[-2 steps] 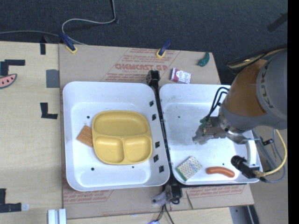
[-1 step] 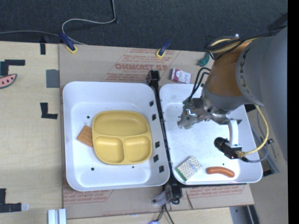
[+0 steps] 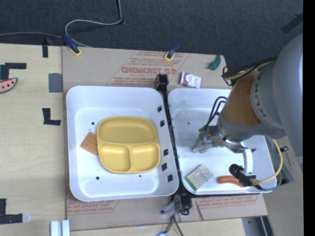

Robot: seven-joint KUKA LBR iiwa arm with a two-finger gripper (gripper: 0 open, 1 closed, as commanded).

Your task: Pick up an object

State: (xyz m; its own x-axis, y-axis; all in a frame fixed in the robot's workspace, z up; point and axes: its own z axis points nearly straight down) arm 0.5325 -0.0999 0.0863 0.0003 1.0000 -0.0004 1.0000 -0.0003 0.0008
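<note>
Hovering low in the right white bin (image 3: 187,102), the metal fingers (image 3: 201,145) look narrow, holding nothing; the green-patterned rectangular sponge (image 3: 199,176) lies just below them.

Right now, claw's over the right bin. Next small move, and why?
Probably shift the claw toward the near edge, over the patterned sponge. The claw hangs above bare bin floor in the right bin, and the sponge lies apart from it, close to the orange item.
</note>
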